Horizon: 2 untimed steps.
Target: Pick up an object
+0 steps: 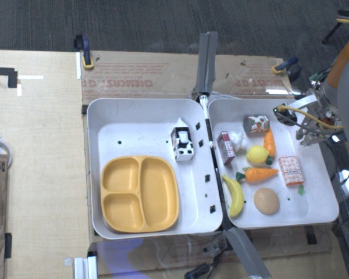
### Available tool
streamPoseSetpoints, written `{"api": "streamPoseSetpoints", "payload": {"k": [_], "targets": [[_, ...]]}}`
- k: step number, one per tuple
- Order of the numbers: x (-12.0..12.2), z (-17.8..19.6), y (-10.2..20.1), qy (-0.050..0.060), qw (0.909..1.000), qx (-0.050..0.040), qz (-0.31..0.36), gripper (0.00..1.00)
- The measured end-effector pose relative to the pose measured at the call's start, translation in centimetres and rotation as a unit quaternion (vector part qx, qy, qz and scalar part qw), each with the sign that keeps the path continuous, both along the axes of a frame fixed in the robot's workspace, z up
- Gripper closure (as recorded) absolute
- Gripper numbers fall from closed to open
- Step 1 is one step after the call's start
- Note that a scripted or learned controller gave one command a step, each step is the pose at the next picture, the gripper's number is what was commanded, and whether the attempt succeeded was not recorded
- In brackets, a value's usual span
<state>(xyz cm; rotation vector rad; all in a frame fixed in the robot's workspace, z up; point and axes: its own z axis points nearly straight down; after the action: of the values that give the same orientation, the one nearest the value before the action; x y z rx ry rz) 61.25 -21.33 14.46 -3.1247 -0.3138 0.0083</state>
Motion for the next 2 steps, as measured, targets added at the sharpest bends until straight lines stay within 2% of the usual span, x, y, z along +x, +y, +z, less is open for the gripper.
{"api": "streamPoseSetpoints", "payload": {"k": [1, 2], "targets": [[3.0, 0.4, 3.1, -0.001, 0.9998, -0.0003, 0.019, 0.00], [3.9, 2.1, 8.4, -0.001, 0.9993, -0.0002, 0.038, 0.00]]}}
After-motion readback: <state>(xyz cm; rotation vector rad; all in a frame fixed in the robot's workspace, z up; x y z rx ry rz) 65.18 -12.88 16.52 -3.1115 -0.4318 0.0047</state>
